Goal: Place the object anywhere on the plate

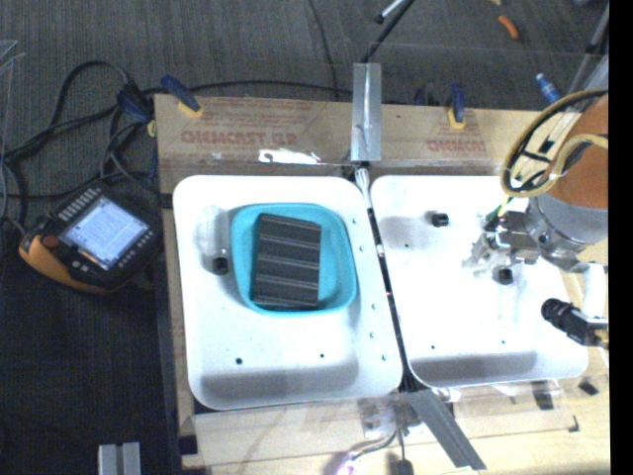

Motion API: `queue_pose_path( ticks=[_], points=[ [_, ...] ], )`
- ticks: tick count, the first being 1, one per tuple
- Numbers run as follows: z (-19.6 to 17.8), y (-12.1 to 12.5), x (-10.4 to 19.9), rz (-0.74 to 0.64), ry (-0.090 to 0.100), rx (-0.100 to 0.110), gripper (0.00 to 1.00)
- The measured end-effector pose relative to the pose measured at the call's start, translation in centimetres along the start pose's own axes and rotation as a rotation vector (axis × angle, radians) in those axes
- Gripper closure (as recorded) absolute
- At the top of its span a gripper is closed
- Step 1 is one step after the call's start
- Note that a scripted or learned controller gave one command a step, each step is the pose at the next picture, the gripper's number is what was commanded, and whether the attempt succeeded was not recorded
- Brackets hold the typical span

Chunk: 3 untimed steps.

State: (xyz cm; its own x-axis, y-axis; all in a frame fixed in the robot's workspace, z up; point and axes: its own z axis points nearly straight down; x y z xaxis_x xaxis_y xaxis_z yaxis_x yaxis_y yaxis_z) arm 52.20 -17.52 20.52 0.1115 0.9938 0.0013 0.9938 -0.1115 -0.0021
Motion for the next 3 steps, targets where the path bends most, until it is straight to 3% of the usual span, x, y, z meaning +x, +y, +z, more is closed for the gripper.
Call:
queue_pose_path(
  ticks=[1,2,3],
  points=[
    [0.0,0.0,0.0,0.0,0.0,0.0,0.0],
    [3.9,-4.4,4.3,0.2,-0.002,0.003,0.0],
    [3.9,-4.4,4.3,0.201,-0.002,0.003,0.0]
  ],
)
